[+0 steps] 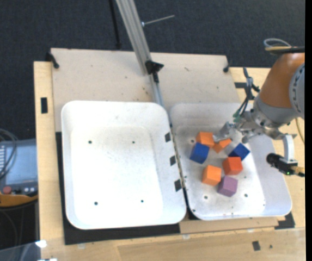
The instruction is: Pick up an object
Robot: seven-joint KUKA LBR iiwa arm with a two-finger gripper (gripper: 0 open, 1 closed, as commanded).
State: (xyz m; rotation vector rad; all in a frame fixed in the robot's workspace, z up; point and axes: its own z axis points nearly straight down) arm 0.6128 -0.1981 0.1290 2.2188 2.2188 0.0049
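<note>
Several small blocks lie in the right bin (264, 200). An orange block (205, 138) and a smaller orange piece (223, 144) sit at the back. Two blue blocks (199, 153) (240, 151) lie left and right of them. A red-orange block (232, 165), another orange block (212, 174) and a purple block (227, 186) sit nearer the front. My gripper (228, 131) hangs low over the bin's back part, just above the small orange piece and close to the right blue block. Whether it touches either block is unclear.
The left bin (117, 162) lies beside the right one, their rims meeting near the middle. A slanted metal pole (136, 31) rises from behind the bins. A pendant device (11, 170) with cables sits off the bench's left edge.
</note>
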